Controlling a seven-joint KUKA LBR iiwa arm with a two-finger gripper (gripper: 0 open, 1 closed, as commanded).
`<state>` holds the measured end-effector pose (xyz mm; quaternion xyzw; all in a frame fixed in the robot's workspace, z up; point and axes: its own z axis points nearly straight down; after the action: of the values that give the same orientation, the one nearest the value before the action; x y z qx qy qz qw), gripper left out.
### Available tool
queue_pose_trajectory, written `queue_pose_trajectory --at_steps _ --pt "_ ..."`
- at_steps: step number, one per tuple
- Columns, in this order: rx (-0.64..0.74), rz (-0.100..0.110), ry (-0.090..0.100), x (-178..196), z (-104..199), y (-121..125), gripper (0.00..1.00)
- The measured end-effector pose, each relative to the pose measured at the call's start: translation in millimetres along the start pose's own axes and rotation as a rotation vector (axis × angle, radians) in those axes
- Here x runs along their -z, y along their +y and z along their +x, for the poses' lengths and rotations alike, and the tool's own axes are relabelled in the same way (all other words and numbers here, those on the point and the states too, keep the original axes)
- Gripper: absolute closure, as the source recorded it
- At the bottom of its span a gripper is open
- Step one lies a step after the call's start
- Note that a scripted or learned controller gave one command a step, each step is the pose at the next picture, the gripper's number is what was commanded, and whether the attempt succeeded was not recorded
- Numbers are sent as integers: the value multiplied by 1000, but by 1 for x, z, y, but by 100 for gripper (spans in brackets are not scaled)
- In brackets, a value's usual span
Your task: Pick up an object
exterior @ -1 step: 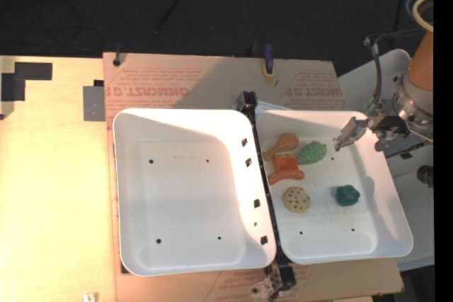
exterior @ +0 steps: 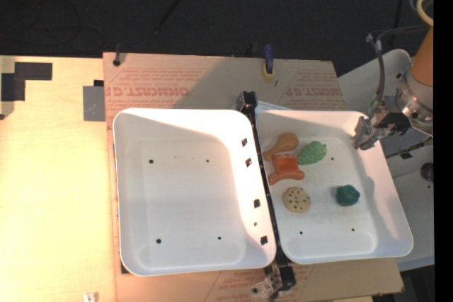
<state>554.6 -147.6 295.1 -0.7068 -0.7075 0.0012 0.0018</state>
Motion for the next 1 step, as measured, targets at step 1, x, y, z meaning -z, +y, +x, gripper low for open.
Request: queue_pose_trajectory --at_steps 1 --pt "-4 3 1 -57 -53 -64 100"
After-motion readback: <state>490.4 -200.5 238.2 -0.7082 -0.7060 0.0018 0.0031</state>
